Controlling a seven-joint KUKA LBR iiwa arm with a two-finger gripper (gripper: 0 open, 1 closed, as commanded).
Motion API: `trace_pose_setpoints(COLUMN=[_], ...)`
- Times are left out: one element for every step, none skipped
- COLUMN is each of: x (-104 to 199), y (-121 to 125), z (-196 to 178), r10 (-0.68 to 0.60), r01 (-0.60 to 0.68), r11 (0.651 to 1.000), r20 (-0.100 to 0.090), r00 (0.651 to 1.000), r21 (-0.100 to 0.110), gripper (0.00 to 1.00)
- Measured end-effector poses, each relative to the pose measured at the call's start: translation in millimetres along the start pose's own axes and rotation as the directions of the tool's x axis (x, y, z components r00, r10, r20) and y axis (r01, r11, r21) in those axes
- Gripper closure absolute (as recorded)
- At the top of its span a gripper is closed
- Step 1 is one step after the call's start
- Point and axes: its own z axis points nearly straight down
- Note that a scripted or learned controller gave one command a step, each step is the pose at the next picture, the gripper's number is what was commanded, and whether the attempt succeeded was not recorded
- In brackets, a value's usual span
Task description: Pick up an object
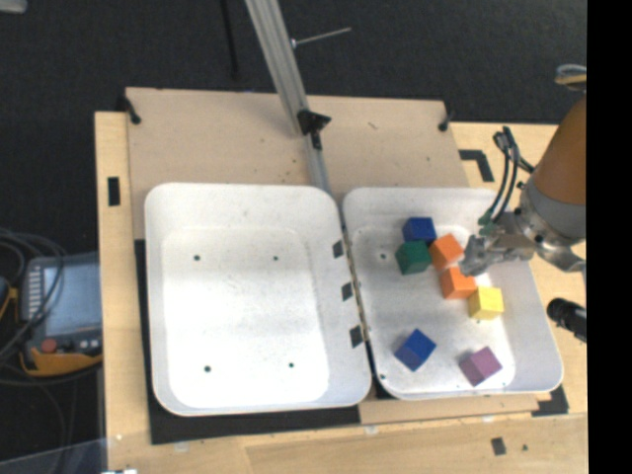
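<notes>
Nothing lifted yet: gripper [478, 257] down in the right bin [523, 363] near its right edge, between two orange cubes [446, 248] [457, 283] just beside it, jaw opening and any hold impossible to tell, grasp and lift left to do.

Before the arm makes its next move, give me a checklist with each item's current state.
1. Gripper over the right bin: ok, it sits among the blocks.
2. Target under the gripper: cannot tell; two orange blocks, upper and lower, both lie beside it.
3. Block held between the fingers: cannot tell, the wrist hides them.
4. Crowding: not ok; the upper blue block, green block and yellow block sit close by.
5. Easier isolated picks: ok; the lower blue block and purple block stand apart.
</notes>
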Motion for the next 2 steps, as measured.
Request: trace_pose_setpoints(x=[50,102], y=[0,11], z=[8,1], r10=[-0.002,-0.005], r01=[0.002,0.005], r11=[1.0,1.0], r20=[-0.003,-0.004], r00=[1.0,1.0], r21=[0.006,0.006], gripper=[1.0,1.0])
